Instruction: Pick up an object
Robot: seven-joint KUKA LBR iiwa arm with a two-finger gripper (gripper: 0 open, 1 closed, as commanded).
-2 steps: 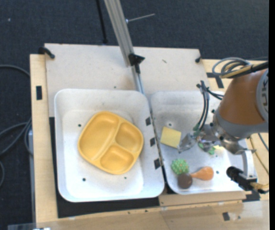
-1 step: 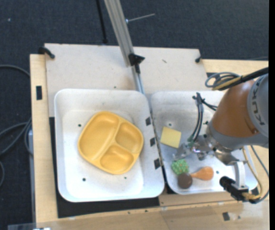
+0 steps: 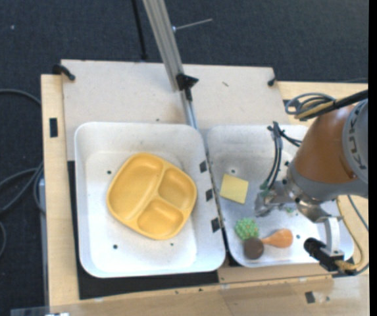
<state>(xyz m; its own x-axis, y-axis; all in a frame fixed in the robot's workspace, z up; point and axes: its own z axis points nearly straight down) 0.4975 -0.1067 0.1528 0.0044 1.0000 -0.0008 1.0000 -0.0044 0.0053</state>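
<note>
In the right bin (image 3: 241,147) lie a pale yellow block (image 3: 234,189), a green bumpy lump (image 3: 246,228), a brown round piece (image 3: 252,247) and an orange carrot-like piece (image 3: 279,238). My gripper (image 3: 267,201) hangs over the right bin, just right of the yellow block and above the carrot piece. Nothing shows between its tips. The orange-banded wrist (image 3: 326,153) covers the bin's right part.
The left bin (image 3: 96,143) holds a yellow divided plate (image 3: 151,194). A slanted metal pole (image 3: 168,45) rises from between the two bins at the back. Cables (image 3: 310,104) loop by the arm at the right.
</note>
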